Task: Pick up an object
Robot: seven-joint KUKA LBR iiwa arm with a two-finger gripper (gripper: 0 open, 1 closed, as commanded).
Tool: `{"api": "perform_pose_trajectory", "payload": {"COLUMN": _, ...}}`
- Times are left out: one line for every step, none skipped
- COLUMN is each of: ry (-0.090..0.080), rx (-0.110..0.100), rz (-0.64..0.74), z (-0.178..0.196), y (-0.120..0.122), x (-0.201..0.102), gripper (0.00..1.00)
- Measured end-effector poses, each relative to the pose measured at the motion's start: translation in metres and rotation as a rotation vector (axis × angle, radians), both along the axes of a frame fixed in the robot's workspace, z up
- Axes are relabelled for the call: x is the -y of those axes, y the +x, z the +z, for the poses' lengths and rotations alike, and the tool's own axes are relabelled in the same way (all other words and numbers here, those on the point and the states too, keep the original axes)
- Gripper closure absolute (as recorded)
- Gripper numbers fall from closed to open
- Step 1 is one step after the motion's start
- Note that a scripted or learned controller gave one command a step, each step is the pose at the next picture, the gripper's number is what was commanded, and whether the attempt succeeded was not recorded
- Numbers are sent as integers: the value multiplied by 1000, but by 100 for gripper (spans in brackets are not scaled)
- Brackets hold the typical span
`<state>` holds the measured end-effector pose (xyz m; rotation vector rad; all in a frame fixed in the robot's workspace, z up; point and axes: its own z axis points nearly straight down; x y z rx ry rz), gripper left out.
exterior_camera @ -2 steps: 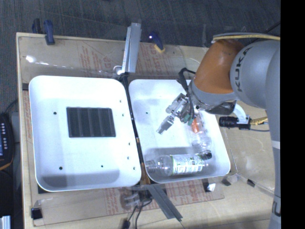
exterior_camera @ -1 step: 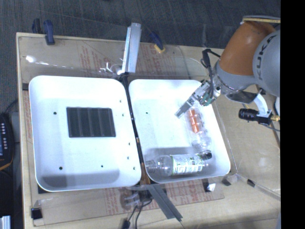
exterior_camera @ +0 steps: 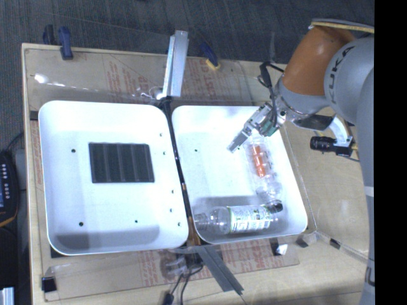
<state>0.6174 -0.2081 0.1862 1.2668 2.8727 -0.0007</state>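
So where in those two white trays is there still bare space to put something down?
Most of the left bin is bare all around the dark grated panel at its middle. In the right bin, the left half beside the divider is bare. Its right side and near edge are crowded: the gripper, a bottle with an orange label, and a clear bottle lying along the near wall.
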Motion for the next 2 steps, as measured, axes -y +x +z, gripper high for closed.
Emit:
{"api": "perform_pose_trajectory", "payload": {"ry": 1, "rx": -2, "rz": 60, "z": -24, "y": -23, "x": 0, "gripper": 0}}
{"api": "perform_pose_trajectory", "payload": {"ry": 3, "rx": -6, "rz": 285, "z": -29, "y": -26, "x": -23, "gripper": 0}}
